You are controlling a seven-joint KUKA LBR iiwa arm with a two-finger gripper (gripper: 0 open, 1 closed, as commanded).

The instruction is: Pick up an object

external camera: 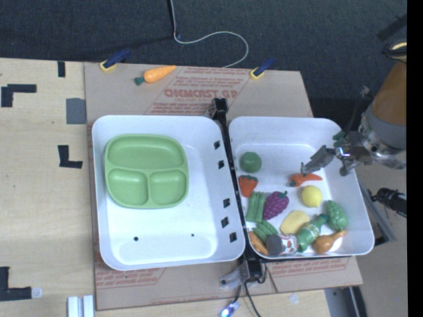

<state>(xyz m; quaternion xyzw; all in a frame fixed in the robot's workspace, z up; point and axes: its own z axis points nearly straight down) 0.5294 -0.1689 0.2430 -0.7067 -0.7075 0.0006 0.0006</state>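
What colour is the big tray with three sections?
Light green tray, seen in the camera view.

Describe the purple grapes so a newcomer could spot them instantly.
Look in the right-hand white bin, the one crowded with toy food. Near the middle of the pile, just right of the green pods and left of the yellow lemon, lie the grapes. It is the only purple, bumpy piece there.

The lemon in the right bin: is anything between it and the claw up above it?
The orange chili lies between them: it sits just under the claw, and the lemon is a little nearer the bin's front. The purple grapes sit to the lemon's side, out of that path.
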